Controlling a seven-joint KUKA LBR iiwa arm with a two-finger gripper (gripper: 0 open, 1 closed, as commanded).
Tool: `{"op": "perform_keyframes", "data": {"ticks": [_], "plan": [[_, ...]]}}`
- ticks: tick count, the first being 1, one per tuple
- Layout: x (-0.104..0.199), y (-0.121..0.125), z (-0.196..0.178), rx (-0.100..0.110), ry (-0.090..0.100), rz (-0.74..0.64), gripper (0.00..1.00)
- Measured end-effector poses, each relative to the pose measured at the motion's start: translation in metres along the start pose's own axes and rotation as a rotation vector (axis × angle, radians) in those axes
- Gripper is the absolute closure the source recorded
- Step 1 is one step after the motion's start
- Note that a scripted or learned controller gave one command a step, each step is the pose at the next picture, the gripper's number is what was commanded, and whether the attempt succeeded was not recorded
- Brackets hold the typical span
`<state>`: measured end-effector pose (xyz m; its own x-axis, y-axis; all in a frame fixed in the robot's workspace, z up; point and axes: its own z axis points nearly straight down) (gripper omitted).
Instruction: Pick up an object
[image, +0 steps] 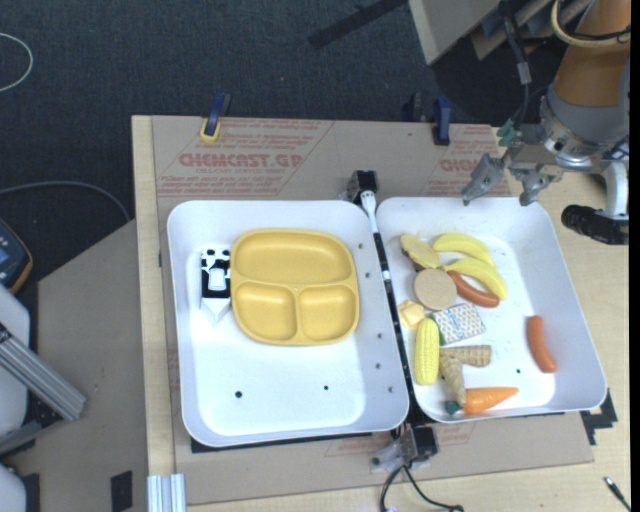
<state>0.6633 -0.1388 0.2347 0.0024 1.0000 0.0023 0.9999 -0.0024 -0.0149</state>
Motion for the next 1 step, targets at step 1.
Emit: {"op": "perform_keyframes", "data": {"ticks": [1], "plan": [[0.0001, 0.0024, -0.0086, -0.014, -0.002, -0.002, 0.0]]}}
